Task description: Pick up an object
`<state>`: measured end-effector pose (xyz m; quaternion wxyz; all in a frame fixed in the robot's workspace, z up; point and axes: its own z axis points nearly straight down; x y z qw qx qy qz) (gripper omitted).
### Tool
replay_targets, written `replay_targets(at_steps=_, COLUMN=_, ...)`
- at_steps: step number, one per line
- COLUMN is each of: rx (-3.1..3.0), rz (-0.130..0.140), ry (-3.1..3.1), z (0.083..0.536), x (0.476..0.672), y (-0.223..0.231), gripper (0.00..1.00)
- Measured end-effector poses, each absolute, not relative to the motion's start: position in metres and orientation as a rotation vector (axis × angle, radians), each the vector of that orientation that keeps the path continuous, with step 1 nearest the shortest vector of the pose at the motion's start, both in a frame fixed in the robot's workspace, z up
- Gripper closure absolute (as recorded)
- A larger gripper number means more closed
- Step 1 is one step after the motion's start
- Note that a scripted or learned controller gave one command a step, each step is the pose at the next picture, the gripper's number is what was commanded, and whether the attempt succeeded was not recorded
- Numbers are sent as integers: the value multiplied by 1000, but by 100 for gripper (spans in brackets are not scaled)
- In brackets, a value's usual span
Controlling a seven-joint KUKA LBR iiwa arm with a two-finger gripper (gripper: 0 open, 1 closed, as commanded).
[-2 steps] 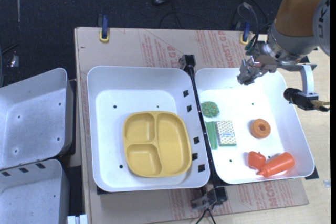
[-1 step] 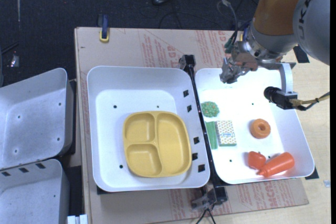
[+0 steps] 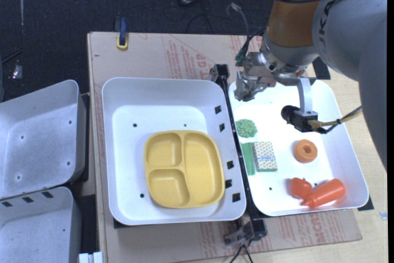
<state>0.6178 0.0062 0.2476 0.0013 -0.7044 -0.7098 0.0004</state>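
Nearest the camera, in the front of the right bin (image 3: 277,197), a small red piece (image 3: 298,186) lies touching an orange-red bottle-shaped toy (image 3: 327,192). Level with them in the left bin (image 3: 123,132) is a yellow divided plate (image 3: 184,168), alone there and flat on the floor. Further back in the right bin come an orange ring (image 3: 305,151), lying apart from the rest, then a small patterned box (image 3: 265,156) with a green bar (image 3: 248,158) just beside it on the side of the wall between the bins. Behind those a round green knobbly thing (image 3: 246,128) sits close to that same wall. Beyond it, over the far left corner of the right bin, hangs the end effector (image 3: 248,88) under the orange band (image 3: 301,3) of the grey arm (image 3: 351,21). Whether it is spread or pressed together I cannot tell from this slant, and I see nothing pinched in it. The surface (image 3: 154,52) runs on bare behind both bins. By my reading the step in hand is the approach: no object has been lifted, and every candidate lies on a bin floor. The round green thing is the nearest to the end effector, so it looks the likeliest target. The next move would call for a short shift toward the camera to centre over it, then a straight descent. The wall close by leaves little room on that side, and a round body could roll out of a grip that lands off centre.
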Motion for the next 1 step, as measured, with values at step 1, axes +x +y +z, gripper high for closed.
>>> replay_targets(at_steps=1, rx=-2211, rz=-1, ry=-2229, z=251, x=612, y=61, gripper=100)
